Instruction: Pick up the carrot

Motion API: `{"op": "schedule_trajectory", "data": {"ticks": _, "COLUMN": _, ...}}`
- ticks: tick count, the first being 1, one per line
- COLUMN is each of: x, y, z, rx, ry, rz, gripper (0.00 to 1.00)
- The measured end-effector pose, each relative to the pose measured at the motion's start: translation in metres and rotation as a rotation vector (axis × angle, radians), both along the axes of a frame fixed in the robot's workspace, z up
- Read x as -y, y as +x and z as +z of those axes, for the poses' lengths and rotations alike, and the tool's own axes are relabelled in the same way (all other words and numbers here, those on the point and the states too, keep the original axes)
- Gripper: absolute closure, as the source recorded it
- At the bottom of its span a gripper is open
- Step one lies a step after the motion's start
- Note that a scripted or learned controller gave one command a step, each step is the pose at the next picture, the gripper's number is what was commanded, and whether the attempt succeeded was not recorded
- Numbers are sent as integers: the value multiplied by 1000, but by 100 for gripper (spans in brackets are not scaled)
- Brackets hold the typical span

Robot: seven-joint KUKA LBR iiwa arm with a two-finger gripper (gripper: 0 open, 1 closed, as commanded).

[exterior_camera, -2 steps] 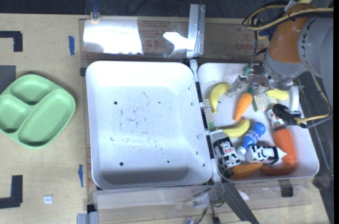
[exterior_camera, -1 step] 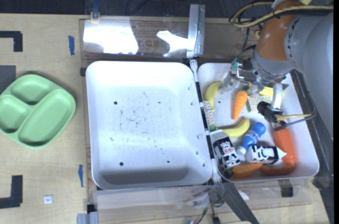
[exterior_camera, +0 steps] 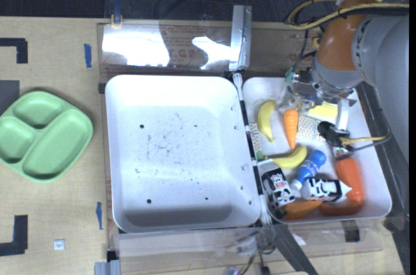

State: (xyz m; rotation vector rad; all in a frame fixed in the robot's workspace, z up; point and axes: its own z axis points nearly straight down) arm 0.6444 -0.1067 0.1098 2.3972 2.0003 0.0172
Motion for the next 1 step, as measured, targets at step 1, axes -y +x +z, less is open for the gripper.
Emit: {"op": "schedule_trajectory", "data": {"ticks": 1, "x": -64, "y": 2, "z": 75, "rx": -21, "ry": 7, "rz": 79, "gripper": 100}}
